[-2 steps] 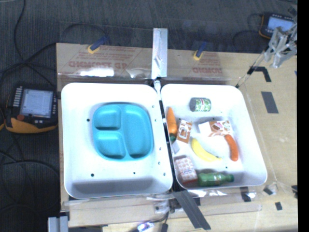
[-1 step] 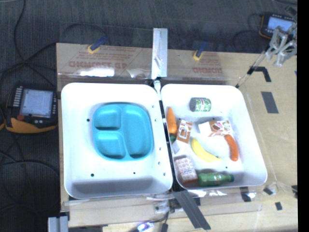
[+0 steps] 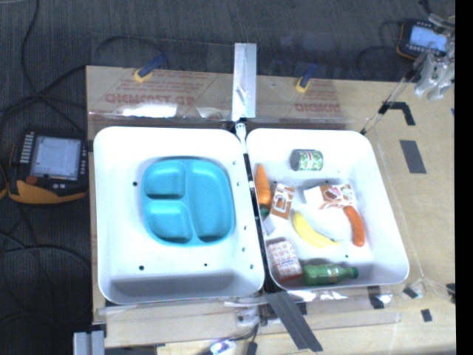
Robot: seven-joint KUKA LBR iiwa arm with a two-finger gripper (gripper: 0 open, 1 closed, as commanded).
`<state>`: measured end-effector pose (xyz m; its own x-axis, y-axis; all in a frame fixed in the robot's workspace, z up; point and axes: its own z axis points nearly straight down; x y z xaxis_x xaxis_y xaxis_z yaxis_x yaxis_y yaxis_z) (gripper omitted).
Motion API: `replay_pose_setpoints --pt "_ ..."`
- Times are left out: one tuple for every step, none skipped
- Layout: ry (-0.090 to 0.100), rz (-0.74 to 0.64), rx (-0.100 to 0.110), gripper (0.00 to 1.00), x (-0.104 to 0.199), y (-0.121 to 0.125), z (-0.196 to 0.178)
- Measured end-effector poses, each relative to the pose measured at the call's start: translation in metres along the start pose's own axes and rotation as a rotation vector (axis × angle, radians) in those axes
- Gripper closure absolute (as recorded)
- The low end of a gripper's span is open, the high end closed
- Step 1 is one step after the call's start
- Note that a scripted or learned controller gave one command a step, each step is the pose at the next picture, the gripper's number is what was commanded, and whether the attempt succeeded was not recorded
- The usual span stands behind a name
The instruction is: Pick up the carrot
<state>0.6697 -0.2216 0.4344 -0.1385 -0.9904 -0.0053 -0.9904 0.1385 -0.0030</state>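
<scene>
The carrot point(image 3: 262, 186) lies lengthwise against the left wall of the right bin point(image 3: 384, 191), centre of frame, beside a small carton point(image 3: 282, 200), so side access looks tight. I cannot tell the hand's state.

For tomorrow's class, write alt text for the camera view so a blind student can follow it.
Two shallow white bins sit side by side on a bench: the left bin holds a blue divided tray, and the right bin holds an orange carrot along its left wall, plus a can, banana, green bottle and small packets.
</scene>
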Motion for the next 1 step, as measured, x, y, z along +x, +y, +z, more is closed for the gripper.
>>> replay_pose_setpoints --pt "0.0 -0.143 -0.003 1.0 -0.0063 0.0015 0.001"
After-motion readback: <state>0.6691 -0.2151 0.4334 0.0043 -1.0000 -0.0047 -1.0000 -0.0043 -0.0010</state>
